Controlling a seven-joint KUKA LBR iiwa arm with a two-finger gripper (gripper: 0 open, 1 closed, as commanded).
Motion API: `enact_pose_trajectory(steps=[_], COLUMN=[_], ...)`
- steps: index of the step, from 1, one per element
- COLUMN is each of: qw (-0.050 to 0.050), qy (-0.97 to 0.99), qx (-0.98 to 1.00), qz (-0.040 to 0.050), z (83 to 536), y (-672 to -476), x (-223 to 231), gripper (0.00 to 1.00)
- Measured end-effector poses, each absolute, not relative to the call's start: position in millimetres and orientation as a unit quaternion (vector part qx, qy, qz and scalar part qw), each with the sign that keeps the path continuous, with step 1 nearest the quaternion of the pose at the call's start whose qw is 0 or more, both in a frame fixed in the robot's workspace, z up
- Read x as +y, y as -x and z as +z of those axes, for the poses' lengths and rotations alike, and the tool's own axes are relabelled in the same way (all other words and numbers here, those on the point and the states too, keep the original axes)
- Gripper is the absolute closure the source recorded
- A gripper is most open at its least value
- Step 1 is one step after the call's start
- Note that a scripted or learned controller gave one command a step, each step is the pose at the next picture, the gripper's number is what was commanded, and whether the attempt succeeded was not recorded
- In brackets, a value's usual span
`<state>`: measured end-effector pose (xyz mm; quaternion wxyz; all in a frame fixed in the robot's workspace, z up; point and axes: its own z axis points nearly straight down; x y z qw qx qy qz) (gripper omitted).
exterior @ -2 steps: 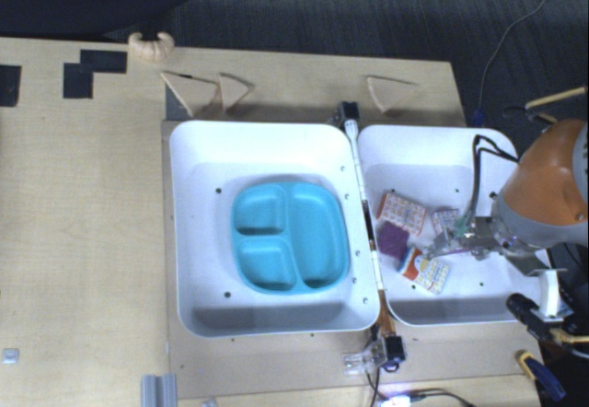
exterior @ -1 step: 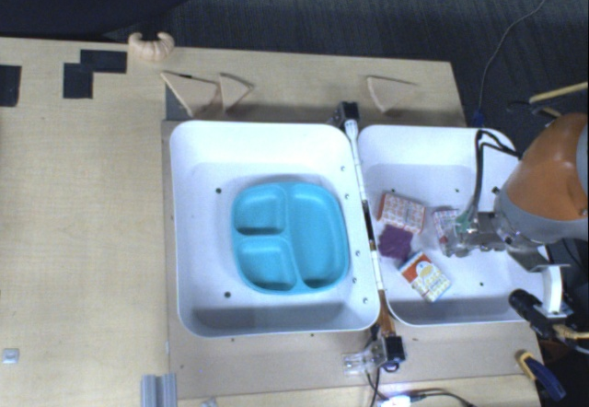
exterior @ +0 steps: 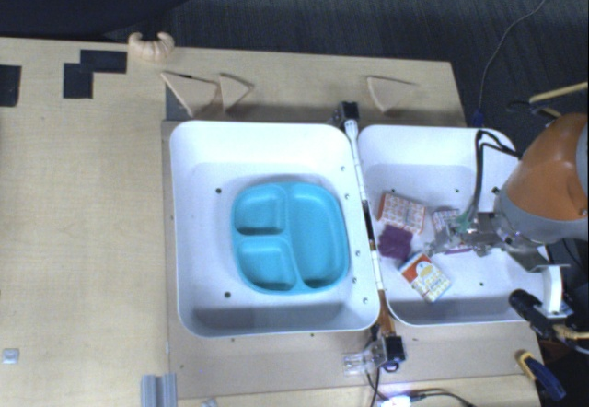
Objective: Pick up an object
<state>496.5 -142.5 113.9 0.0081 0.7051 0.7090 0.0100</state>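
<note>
While the grey arm with the orange band (exterior: 552,177) is seen reaching in from the right, its gripper (exterior: 451,235) is placed low inside the right shallow white bin (exterior: 414,152), near the bin's middle. The metal end of the gripper is blurred against the small items beneath it, so whether the fingers are spread, pressed together or pinching anything cannot be told.

Three small objects are noted in the right bin, clustered in its left half. A flat pinkish packet with a checked pattern (exterior: 401,210) lies nearest the dividing wall, toward the back. A small dark purple block (exterior: 396,240) is found just in front of that packet and close beside it. A small white carton with red and orange print (exterior: 425,275) lies tilted nearer the front wall, just right of the purple block. The gripper tip is located just right of the packet and above the carton in the view; contact with either cannot be judged.

In the left shallow white bin (exterior: 198,212), a light blue plastic tray with three compartments (exterior: 290,235) is seen lying flat at the centre. Both bins rest side by side on the pale wooden tabletop (exterior: 83,239).
</note>
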Motion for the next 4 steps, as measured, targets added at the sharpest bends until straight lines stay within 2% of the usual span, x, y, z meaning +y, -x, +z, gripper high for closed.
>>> enact_pose_trajectory(steps=[1,2,3,4], qw=[0.009,0.009,0.01,0.01], qy=[-0.704,-0.704,-0.704,-0.704], qx=[0.71,0.71,0.71,0.71], qz=[0.0112,0.0112,0.0125,0.0125], z=[124.6,124.5,135.2,135.1], y=[-497.9,-497.9,-499.4,-499.3], x=[-142.0,-142.0,-141.3,-141.3], gripper=[1.0,0.0,1.0,0.0])
